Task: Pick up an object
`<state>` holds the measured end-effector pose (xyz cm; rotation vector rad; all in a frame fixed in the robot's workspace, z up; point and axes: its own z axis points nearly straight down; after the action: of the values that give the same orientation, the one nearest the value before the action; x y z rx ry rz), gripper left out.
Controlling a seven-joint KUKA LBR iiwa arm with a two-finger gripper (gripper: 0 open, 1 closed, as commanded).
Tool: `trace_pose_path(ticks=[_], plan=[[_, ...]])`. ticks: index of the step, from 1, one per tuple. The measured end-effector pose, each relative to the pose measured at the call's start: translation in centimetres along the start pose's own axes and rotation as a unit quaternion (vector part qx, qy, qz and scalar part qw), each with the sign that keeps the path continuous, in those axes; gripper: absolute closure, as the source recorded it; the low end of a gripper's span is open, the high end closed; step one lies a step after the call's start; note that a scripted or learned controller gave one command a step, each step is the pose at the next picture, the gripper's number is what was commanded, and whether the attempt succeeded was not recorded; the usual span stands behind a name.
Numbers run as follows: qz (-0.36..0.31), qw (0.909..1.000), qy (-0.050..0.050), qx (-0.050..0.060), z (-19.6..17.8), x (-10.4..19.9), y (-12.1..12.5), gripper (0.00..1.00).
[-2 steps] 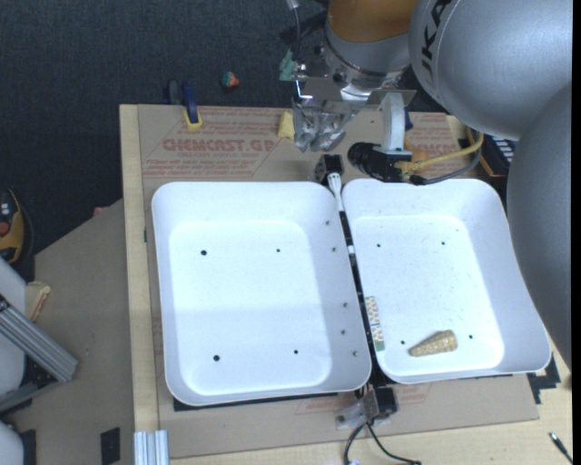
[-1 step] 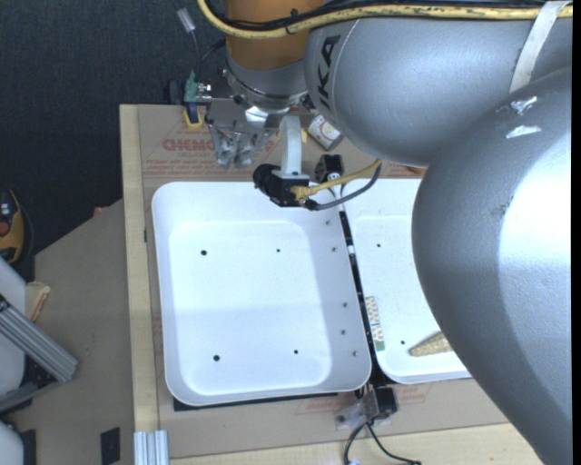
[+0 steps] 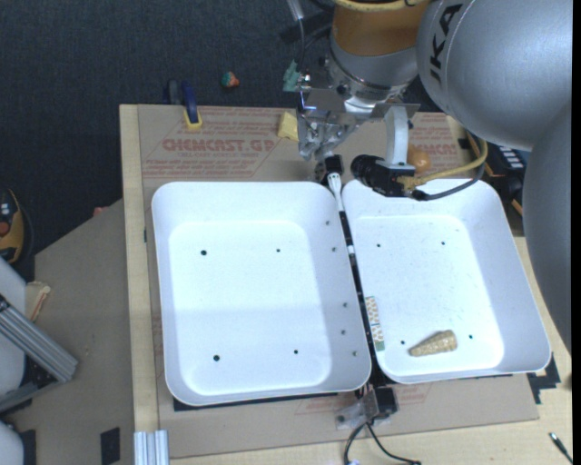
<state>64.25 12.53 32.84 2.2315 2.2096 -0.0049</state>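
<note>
Black cables with a small plug (image 3: 377,404) hang off the bench edge at the bottom of the frame, just below where the two bins meet. Up from there, the left shallow white plastic bin (image 3: 245,300) and the right shallow white plastic bin (image 3: 436,263) sit edge to edge. A narrow printed label strip (image 3: 374,320) lies low on the dark seam between them. The tan cone-shaped piece (image 3: 434,343) lies on its side in the lower part of the right bin, close to its bottom wall and apart from the label. Both bins rest on a pale brown board with red lettering (image 3: 218,143), and a blue and yellow clamp (image 3: 189,104) grips the board's upper-left edge. At top centre the metal two-finger gripper (image 3: 320,145) hangs over the board just beyond the upper end of the seam, well apart from the cone. From where I stand I cannot tell whether it is spread or closed. The grey arm with its orange band (image 3: 377,27) looms in from the upper right.
</note>
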Motion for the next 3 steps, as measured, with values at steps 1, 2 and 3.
trace_pose_path(ticks=[1, 2, 3], plan=[[-0.008, 1.0, 0.002, 0.003, 4.6, 8.1, -2.5, 1.0], [-0.004, 1.0, 0.002, -0.005, -2.6, 4.9, -2.5, 1.0], [-0.006, 1.0, 0.0, 0.004, 6.2, 7.3, -0.1, 1.0]])
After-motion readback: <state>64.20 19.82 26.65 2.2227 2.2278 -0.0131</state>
